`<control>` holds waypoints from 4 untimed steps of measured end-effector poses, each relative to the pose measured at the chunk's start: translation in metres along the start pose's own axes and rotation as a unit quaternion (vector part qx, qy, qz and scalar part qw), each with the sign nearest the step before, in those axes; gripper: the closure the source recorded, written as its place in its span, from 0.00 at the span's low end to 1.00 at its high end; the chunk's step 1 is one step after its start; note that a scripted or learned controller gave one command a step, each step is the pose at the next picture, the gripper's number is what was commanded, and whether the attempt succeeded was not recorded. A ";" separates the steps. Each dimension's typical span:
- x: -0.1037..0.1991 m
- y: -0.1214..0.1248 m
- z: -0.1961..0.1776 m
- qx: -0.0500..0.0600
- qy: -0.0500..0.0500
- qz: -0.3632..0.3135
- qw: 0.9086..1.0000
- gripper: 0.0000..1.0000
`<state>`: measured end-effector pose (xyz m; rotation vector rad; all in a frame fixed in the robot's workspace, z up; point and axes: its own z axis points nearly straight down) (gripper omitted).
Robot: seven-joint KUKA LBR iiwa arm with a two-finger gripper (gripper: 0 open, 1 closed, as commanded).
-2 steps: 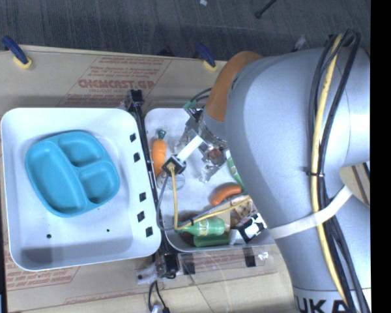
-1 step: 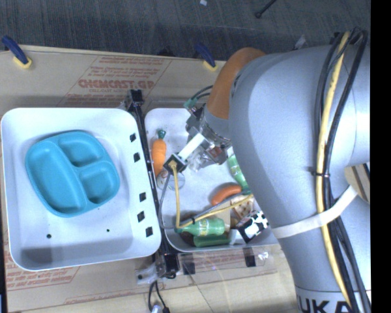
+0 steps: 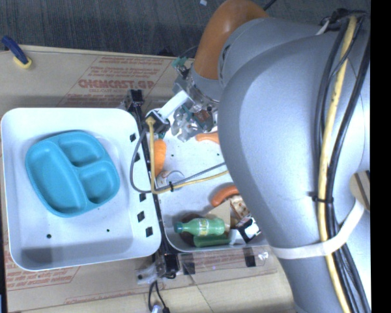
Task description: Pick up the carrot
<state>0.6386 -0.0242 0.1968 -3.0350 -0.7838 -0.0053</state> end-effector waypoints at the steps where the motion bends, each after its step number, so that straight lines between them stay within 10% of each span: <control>1: -0.004 0.001 0.005 0.001 -0.005 0.002 1.000 0.00; 2: -0.067 -0.043 -0.002 0.003 -0.007 -0.175 0.985 0.00; 3: -0.034 -0.016 0.006 0.000 -0.007 -0.140 0.990 0.00; 4: -0.047 -0.001 0.005 -0.001 -0.005 0.031 0.999 0.00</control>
